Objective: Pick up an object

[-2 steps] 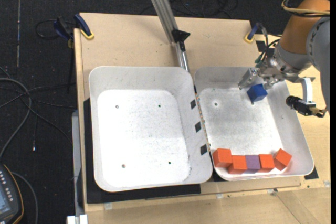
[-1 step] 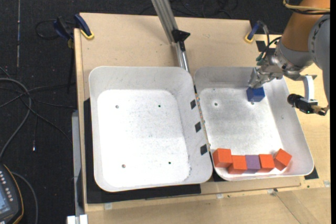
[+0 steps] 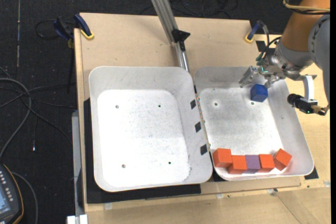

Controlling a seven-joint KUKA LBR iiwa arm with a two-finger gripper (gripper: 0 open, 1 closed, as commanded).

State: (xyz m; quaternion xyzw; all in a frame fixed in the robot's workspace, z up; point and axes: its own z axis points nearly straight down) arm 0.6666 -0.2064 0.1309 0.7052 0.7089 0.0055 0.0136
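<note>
So the blue cube sits up in the far part of the right bin, directly under the gripper, and its top edge looks tucked between the two metal fingers, which angle out to either side of it; they look closed down onto the block, though the cube's bottom could be resting on the bin floor or lifted just off it, I can't tell which. Nothing crowds it, the bin floor around it is bare speckled white. The other stuff is all down at the near wall of that same bin: a row of blocks touching each other, orange block on the left, two more orange ones, a purple block in the middle, and one more orange block tilted at the right end. The left bin sits just beside the right one. An aluminium pole slants in from the top and ends near the gap between the bins. Blue-and-yellow clamps grip the bench's far corners. The arm is cut off by the right edge, and its wrist cables hide part of the bin's far rim
</note>
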